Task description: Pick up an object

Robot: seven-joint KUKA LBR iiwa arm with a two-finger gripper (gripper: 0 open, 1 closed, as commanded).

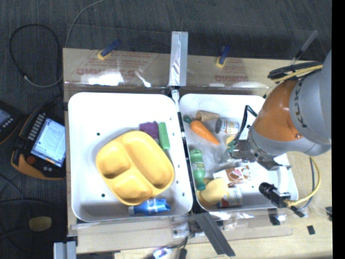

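Note:
My gripper (235,148) hangs low over the middle of the right bin (280,104), with the arm coming in from the right. Just left of it lie an orange carrot (205,132) and a small tin with a pale label (227,126). A white packet with red pictures (237,175) lies right below the gripper. A yellow lemon-like fruit (214,190) and a small bottle with a red label (233,198) sit near the bin's front edge. A green bottle (197,167) lies along the left wall. Nothing is seen held in the gripper.
A brown cork-like piece (206,115) lies at the back of the right bin. The left bin (86,117) holds a yellow divided plate (135,166), a purple item (149,128), a green stick (163,135) and a blue can (150,206).

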